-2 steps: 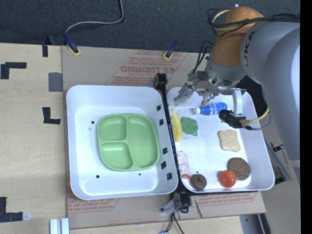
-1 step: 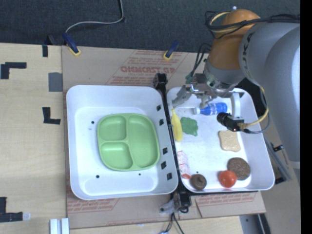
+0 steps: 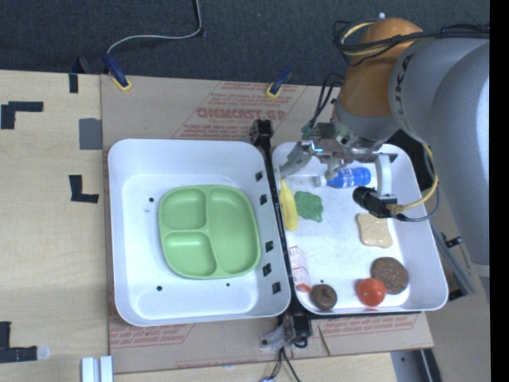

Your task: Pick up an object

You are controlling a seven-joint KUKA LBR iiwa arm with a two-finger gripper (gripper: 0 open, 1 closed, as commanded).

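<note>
Working from the near edge of the right bin (image 3: 433, 281), I see a red tomato (image 3: 371, 292) beside a small dark brown round piece (image 3: 323, 296), both close against the front wall. I would worry about either of them rolling or pinning against the wall if the tool came down there. Just behind sit a brown cookie-like disc (image 3: 390, 274) and a tan slice of bread (image 3: 373, 230) — both lie flat, so fingers would likely skid over them rather than close under them.

Further back, a yellow banana (image 3: 287, 208) lies along the bin's left wall, touching a green leafy piece (image 3: 308, 206). A grab at one could drag the other, or jam against the divider between the bins.

At the far end the tool (image 3: 332, 159) hangs low over the bin, with a blue bottle-like thing (image 3: 347, 178) just beside it. I cannot tell whether the tool is parted or closed, and I see nothing held in it. The blue piece looks round, so my guess is it could squirt sideways if the fingers land off-centre.

The left bin (image 3: 127, 173) holds a green divided plate (image 3: 210, 231) — its three compartments look bare. Both bins sit on a cardboard sheet (image 3: 199, 110) on the counter (image 3: 40, 213), so a hard push could shift a bin.
</note>
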